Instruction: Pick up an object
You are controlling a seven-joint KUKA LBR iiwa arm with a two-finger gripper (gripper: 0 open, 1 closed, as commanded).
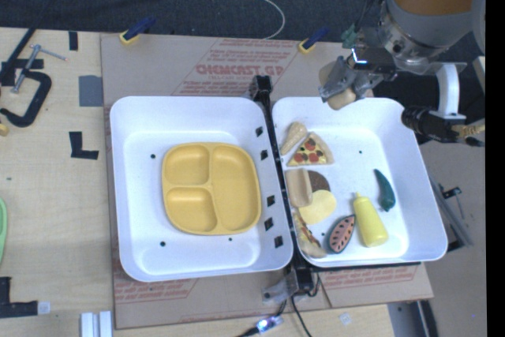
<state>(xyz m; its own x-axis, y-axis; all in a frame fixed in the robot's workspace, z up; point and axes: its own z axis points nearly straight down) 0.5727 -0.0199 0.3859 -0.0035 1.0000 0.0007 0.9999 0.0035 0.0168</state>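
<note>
My gripper [344, 89] hangs over the far rim of the right bin [410, 162], near its far-left corner. A small tan piece [342, 99] sits pinched between my fingers, lifted off the bin floor. I cannot tell what that piece is.

Everything else lies in the right bin. Along its left wall, from far to near: a pale cone [293, 136], a pizza slice [310, 151] just beside it, a brown-and-tan block [306, 185], a pale yellow round [318, 209] touching that block, and a thin striped strip [306, 237] by the near-left corner. A melon slice [341, 234] leans next to a yellow bottle [369, 222] toward the near side of the bin. A dark teal pepper [384, 190] lies just right of the bottle, closer to the bin's right wall.

The left bin [134, 170] touches the right bin along a black hinge line, and a yellow tray [211, 188] with three compartments rests in its middle.
</note>
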